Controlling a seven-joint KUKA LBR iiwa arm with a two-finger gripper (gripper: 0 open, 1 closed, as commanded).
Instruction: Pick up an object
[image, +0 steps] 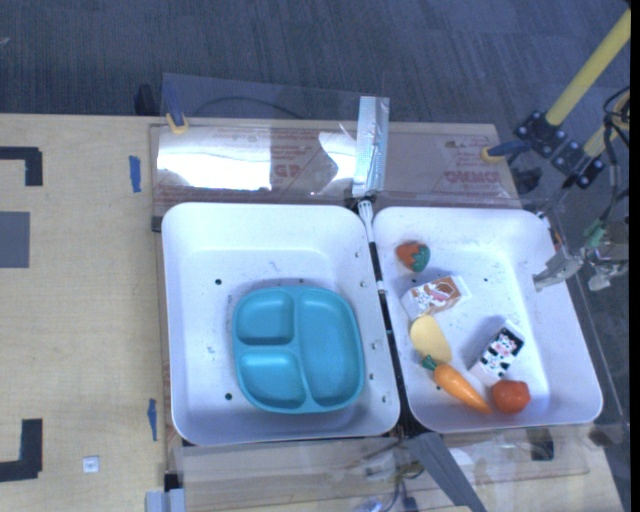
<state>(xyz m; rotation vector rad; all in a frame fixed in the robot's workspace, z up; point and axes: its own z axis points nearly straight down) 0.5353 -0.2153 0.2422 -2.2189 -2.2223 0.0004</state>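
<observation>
The right bin (540, 300) holds several toy foods. A red and green strawberry (412, 255) lies near its back left. A small white carton with a printed picture (435, 296) sits just in front of it. Below that a yellow pear-like fruit (430, 338) touches an orange carrot (461, 385). A black-and-white patterned box (499, 351) leans beside a red tomato (510, 396) at the front. In the left bin (200, 250) sits a blue divided plate (297, 348).
A metal bracket (560, 268) hangs over the right bin's right rim. A yellow pole (590, 70) with a black clamp (550, 140) stands at the upper right. A shiny upright bar (371, 145) and a clear sheet (250, 160) lie behind the bins.
</observation>
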